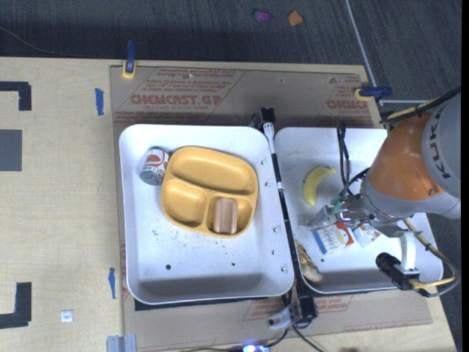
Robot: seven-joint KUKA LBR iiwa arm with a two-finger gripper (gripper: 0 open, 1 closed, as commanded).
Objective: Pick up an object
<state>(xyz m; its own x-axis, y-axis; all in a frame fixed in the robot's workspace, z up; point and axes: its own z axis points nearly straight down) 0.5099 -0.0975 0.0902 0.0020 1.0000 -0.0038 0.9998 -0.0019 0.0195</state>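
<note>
My gripper (331, 214) is low in the right bin (366, 277), reaching in from the right under the orange wrist band. It hovers over or touches a flat white packet (338, 237) with blue and red print. A yellow banana-shaped object (316, 182) lies just up and left of the gripper, apart from it. In the left bin (198, 277) a yellow divided plate (201, 178) holds a brown block (224, 215) in its lower right compartment. A small red and white can (153, 165) lies beside the plate's upper left edge.
A small tan object (311, 270) lies at the right bin's lower left corner by the divider (281, 196) between the bins. A black cable (341, 152) runs along the arm. The bins sit on a cardboard sheet (242, 94) held by clamps.
</note>
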